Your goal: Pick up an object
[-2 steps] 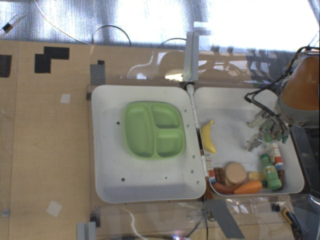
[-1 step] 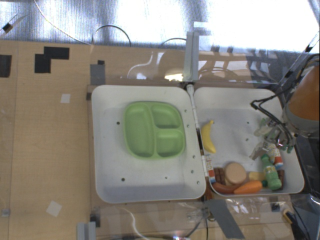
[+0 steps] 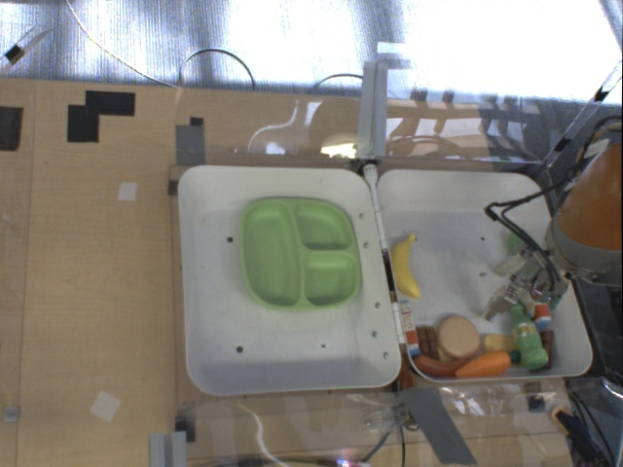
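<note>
grey arm [image 3: 592, 251] with an orange band, black cables looping beside it.

Sitting side by side on the bench: left bin [image 3: 209, 358] holding a green divided plate [image 3: 298, 252]; right bin [image 3: 448, 197] holding a banana [image 3: 405, 267] near its left wall and mixed toy food crowding its lower edge. Gripper [image 3: 514, 296] hovering above that pile.

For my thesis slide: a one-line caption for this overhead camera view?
KUKA arm's hand over the right bin of toy food; green divided plate in the left bin.
</note>
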You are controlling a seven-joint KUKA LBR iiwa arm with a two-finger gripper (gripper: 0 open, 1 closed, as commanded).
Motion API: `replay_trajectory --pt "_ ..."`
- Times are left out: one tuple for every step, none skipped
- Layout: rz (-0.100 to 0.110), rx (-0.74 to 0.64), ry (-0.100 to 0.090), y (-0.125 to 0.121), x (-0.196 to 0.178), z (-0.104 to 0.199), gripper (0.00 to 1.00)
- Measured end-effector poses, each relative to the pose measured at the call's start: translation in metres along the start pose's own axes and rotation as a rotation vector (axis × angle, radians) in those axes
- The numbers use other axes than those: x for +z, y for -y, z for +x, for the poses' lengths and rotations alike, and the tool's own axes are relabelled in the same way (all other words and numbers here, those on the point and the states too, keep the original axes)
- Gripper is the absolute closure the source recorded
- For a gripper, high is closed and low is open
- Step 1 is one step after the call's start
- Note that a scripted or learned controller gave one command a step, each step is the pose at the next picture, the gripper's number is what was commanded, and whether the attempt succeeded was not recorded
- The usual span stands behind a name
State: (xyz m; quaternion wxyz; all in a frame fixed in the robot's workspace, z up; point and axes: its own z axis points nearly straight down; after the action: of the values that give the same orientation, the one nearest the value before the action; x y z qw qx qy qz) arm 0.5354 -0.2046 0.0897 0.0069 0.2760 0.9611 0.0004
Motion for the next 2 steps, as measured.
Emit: replay_trajectory --pt "-0.004 -0.008 0.017 -0.003 -0.015 -0.005 1.0" --pt "-0.007 0.007 0.003 -0.102 -0.102 0.002 1.0"
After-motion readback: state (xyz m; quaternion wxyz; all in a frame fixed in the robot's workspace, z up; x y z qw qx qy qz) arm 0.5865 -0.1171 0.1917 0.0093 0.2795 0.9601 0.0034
